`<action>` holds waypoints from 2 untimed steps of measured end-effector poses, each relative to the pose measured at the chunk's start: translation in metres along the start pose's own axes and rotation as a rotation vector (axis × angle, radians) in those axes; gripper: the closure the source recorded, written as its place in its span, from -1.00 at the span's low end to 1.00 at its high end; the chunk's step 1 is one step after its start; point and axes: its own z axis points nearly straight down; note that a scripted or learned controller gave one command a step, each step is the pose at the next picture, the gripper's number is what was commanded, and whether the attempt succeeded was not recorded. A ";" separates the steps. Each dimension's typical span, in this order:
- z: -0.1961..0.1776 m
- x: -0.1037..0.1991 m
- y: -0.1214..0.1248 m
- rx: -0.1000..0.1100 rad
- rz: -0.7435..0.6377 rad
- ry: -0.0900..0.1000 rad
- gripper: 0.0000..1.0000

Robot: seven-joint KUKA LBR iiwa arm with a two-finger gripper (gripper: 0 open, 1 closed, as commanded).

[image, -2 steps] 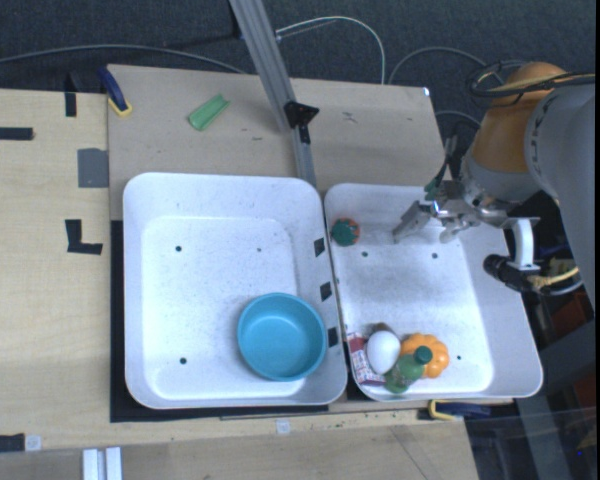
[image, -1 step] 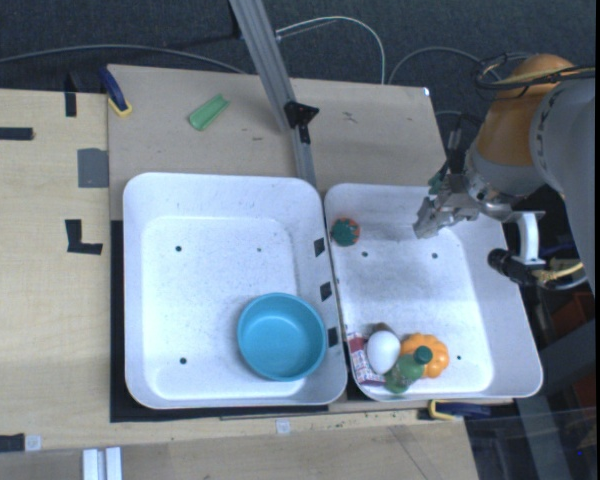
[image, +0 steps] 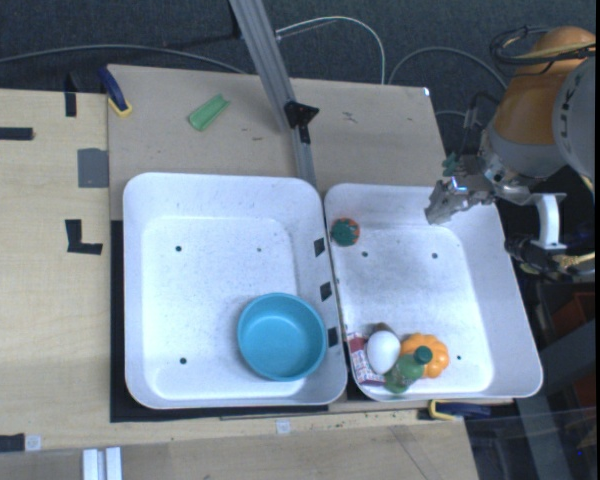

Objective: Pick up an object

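My gripper (image: 443, 208) hangs over the far right corner of the right bin (image: 500, 298), with nothing seen between its fingers. A small green and orange ball (image: 345, 232) lies at that bin's far left corner. At the near edge of the right bin sit a white egg (image: 383, 350), an orange pumpkin-like toy (image: 427, 354) and a green piece (image: 405, 372), packed together. A red and white item (image: 358, 352) lies just left of the egg. A blue bowl (image: 281, 335) rests in the left bin (image: 180, 268), near its front right corner.
A grey pole (image: 270, 58) slants across the bench above the bins. A green block (image: 208, 112) and a blue and yellow clamp (image: 115, 92) lie on the bench top behind the left bin. Cables run behind the bench.
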 end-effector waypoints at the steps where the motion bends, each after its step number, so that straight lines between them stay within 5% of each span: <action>1: -0.044 -0.001 0.006 0.001 0.000 0.000 1.00; 2: -0.069 -0.001 0.007 0.003 0.001 0.001 1.00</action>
